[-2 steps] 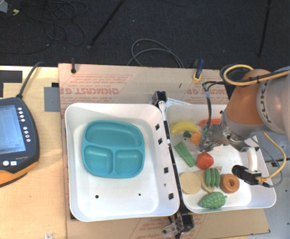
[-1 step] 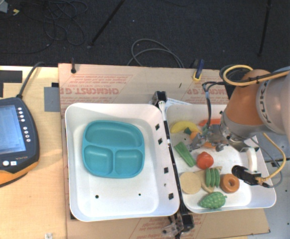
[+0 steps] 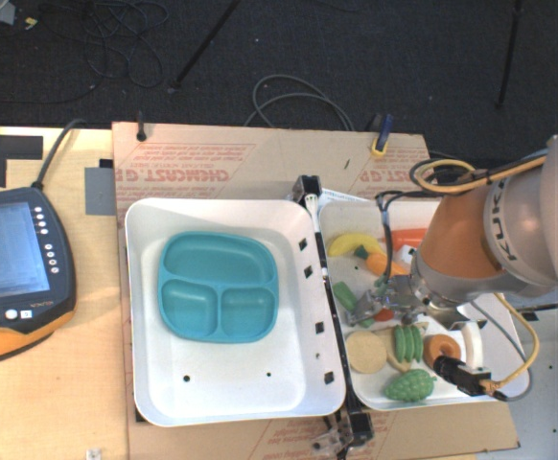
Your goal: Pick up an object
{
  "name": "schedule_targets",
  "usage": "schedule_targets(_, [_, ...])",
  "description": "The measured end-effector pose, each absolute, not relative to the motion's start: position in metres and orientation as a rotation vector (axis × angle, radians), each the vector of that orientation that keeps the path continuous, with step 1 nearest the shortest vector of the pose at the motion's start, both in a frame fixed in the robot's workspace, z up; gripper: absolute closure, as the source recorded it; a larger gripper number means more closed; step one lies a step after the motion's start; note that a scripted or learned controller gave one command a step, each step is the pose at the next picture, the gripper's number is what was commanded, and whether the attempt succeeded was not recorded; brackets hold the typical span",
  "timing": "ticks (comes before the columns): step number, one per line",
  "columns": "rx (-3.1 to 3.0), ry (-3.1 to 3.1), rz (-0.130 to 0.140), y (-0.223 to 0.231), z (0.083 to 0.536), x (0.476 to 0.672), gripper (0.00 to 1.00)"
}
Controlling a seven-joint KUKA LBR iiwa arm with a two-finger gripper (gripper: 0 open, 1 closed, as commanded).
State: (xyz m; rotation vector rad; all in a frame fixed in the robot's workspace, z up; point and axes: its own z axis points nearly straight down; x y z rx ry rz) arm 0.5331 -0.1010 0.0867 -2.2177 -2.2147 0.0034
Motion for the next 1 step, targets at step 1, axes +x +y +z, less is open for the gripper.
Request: schedule_targets(1, [-2.224, -2.211, 0.004, -0.1030, 0.0971, 0.5348, 1.00])
